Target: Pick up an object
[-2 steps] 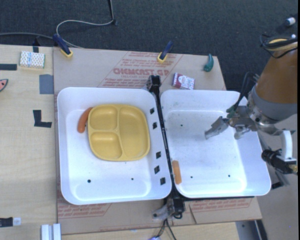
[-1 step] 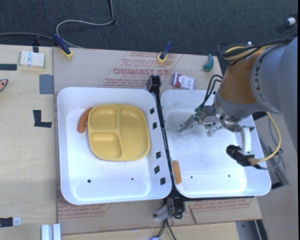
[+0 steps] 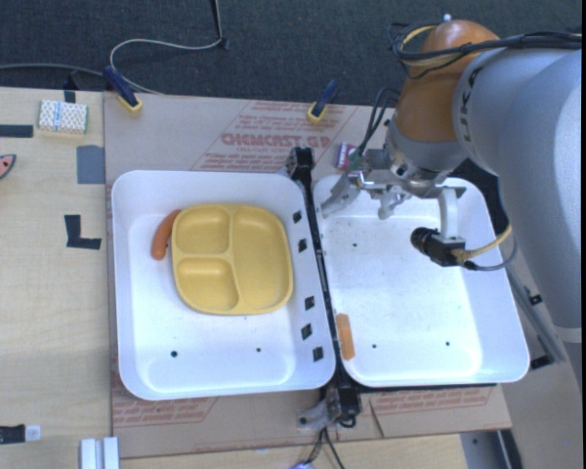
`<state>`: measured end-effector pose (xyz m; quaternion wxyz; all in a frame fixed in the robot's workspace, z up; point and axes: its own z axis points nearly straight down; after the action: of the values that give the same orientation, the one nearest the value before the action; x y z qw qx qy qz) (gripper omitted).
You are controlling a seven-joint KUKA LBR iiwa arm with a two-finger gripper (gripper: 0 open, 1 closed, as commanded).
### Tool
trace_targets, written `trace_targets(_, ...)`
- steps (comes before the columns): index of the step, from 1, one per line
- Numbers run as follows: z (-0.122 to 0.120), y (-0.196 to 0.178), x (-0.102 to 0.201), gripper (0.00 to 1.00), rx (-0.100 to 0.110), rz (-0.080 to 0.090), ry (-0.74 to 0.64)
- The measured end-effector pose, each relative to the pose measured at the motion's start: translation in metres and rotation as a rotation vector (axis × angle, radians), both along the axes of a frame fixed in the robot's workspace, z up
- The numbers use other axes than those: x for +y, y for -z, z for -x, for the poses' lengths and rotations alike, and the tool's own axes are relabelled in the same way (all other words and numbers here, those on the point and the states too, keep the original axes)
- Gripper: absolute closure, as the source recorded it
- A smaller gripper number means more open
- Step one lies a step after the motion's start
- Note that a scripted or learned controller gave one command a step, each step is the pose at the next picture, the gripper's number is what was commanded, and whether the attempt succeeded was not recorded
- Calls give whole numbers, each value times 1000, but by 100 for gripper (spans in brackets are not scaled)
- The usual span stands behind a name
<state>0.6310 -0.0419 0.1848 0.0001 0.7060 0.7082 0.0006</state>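
From above, you see the gripper (image 3: 371,186) low over the back left corner of the right bin (image 3: 488,360); you can't tell how it is set or whether it has anything. A carrot (image 3: 345,336) lies by that bin's left wall. In the left bin (image 3: 137,360), a sausage (image 3: 161,235) touches the yellow plate (image 3: 232,259).

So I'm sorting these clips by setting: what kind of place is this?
Probably a robot lab bench: two white bins side by side on cardboard, a grey arm reaching in, loose cables.
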Motion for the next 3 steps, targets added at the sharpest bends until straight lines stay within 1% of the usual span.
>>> trace_targets(1,-31,1,30,0,2,0,1)
trace_targets(2,-31,-9,30,100,3,2,-1)
trace_targets(3,-31,-9,30,0,3,3,0)
